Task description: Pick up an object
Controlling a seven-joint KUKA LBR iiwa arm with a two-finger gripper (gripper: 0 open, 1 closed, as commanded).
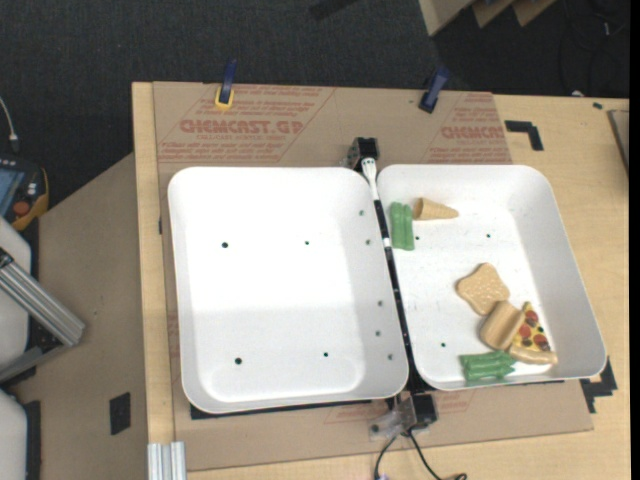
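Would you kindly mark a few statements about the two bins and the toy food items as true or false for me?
1. All the food items lie in the right bin. True.
2. The pizza slice sits near the far left corner of the left bin. False: it lies at the near right side of the right bin, beside the bread-like piece.
3. A green piece lies close to the right bin's left wall. True.
4. There is just one green piece. False: a second green piece lies at the right bin's near edge.
5. The cone-shaped tan piece rests on top of the pizza slice. False: it lies apart, at the far end of the right bin.
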